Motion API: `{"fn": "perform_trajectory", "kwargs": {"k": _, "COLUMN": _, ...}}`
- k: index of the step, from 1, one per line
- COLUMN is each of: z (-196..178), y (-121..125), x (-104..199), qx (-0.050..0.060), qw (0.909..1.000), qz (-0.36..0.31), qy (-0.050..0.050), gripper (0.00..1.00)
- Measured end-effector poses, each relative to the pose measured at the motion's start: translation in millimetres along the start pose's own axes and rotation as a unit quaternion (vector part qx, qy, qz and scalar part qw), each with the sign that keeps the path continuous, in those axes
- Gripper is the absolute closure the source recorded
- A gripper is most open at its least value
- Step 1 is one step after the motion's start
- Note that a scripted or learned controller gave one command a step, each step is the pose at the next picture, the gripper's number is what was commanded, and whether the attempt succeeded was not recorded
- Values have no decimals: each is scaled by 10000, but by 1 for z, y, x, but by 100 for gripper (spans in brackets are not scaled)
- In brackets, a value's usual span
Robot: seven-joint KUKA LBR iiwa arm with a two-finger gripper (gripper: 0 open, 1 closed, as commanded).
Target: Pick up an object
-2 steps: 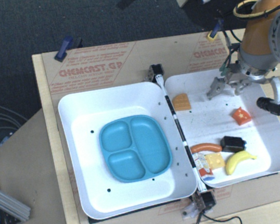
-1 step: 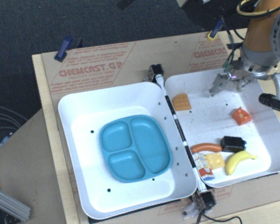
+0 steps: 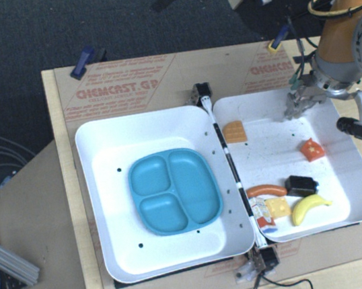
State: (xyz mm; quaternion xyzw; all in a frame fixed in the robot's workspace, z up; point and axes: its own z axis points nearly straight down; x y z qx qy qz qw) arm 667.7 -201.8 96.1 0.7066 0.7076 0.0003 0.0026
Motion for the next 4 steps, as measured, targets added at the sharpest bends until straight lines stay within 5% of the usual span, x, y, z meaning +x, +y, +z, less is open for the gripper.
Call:
{"fn": "perform_trajectory", "kwargs": {"k": 1, "z": 0, "y": 0, "x": 0, "qx": 3, "qw": 10000, "qz": -1, "qy": 1, "gripper": 0}}
{"fn": "perform_trajectory", "kwargs": {"k": 2, "z": 10, "y": -41, "x": -16, "qx": 15, "qw": 10000, "qz": -17, "qy": 65, "gripper": 0}}
{"fn": "perform_trajectory", "kwargs": {"k": 3, "z": 11, "y": -1, "x": -1, "qx": 10, "qw": 10000, "qz": 3, "qy": 16, "gripper": 0}}
{"fn": "perform_trajectory", "kwargs": {"k": 4, "z": 0, "y": 0, "x": -1, "qx": -4, "qw": 10000, "qz": -1, "qy": 4, "gripper": 100}}
